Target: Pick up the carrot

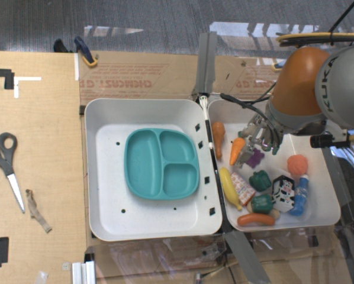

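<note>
Orange and tapered, the carrot (237, 151) stands tilted in the right bin (326, 213), with the fingers (251, 139) closed around its upper end; its tip points down toward the bin floor. Just beside the fingers on the lower side lies a small purple piece (255, 157). Left of the fingers, against the bin's wall, sits a brownish-orange sausage-like toy (217, 132). Below the fingers lie a yellow banana (228, 186), a pink-patterned wedge (243, 188), two green pepper-like toys (260, 180), a black-and-white cow-patterned toy (283, 193), a blue bottle (300, 195), a round orange-pink ball (297, 164) and a red-orange hot dog (256, 219) at the bin's near edge.

Above the fingers rises the arm, its orange band (301, 80) meeting a grey shell printed "KUKA" (324, 91), read sideways and partly cut off. Well left of the fingers, the left bin (100, 176) holds a teal divided plate (162, 164). Behind both bins lies cardboard (135, 78) with red lettering, reversed and too faint to read. Far left, scissors (5, 164) rest on the wooden worktop (35, 129).
</note>
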`<state>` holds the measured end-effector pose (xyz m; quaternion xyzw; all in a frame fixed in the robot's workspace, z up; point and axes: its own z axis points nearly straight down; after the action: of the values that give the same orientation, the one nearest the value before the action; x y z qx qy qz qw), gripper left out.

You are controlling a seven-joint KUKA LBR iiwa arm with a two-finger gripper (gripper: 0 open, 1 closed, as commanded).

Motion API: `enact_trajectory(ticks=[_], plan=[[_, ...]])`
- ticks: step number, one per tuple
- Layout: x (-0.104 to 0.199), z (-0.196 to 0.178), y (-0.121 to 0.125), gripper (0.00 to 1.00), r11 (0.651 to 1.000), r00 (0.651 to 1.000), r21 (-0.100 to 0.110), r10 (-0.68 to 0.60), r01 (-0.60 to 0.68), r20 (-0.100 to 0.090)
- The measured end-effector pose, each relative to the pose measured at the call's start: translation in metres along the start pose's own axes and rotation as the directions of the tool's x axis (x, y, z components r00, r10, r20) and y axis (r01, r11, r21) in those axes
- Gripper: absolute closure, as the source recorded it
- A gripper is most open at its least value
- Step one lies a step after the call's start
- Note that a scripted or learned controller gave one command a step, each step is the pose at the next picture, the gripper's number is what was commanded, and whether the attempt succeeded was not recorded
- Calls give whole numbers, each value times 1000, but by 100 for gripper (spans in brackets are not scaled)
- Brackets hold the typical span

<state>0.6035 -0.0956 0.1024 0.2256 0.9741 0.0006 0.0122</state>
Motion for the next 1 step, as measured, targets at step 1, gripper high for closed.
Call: enact_trajectory(ticks=[1], plan=[[-12, 1, 7, 0, 996, 996, 0, 86, -86, -5]])
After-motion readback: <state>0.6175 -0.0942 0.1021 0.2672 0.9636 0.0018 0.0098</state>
